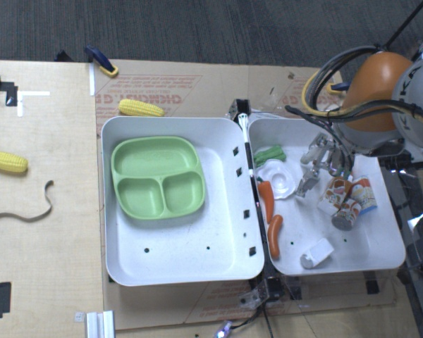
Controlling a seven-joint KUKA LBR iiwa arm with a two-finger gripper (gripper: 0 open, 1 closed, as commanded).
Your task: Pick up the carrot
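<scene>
Orange carrot (266,198): camera view, lies along the right bin's (381,259) inner wall, left of and just below the gripper (316,169), apart from it. A second orange piece (274,234) lies below that. Gripper: fingers spread, nothing between them, hanging over a clear cup (278,178). Can (347,200) to its right. Step, as judged: approach. Next: shift left, lower, align fingers across the carrot.
</scene>
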